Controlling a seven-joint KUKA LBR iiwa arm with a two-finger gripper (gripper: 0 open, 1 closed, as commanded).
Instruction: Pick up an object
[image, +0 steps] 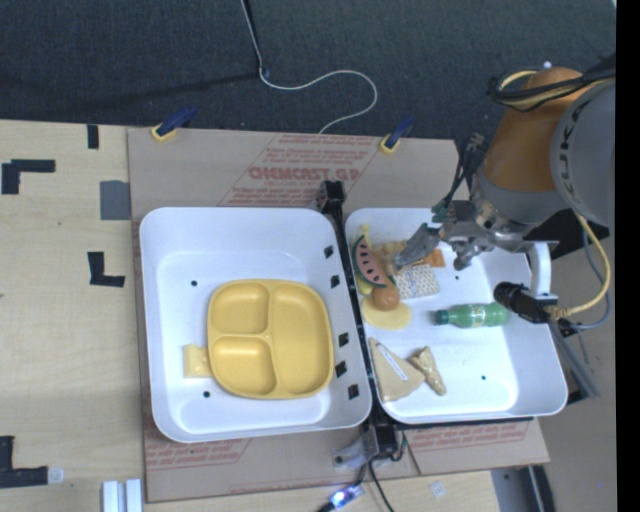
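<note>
My gripper (437, 252) hangs over the back part of the right bin (520, 385), fingers spread open with nothing between them. One finger (412, 250) points down-left toward a pale textured piece (418, 283) and an orange cracker-like bit (434, 259). To the left lie a watermelon slice (368, 262), a brown round piece (385, 297) and a yellow flat piece (388, 316). A green bottle (470, 317) lies on its side in the middle of the bin. Two sandwich-like wedges (405, 370) rest near the front.
The left bin (165, 250) holds a yellow divided plate (270, 338) and a small yellow block (194, 361) at its left. A black divider clip strip (342, 300) runs between the bins. The right bin's front right floor is bare.
</note>
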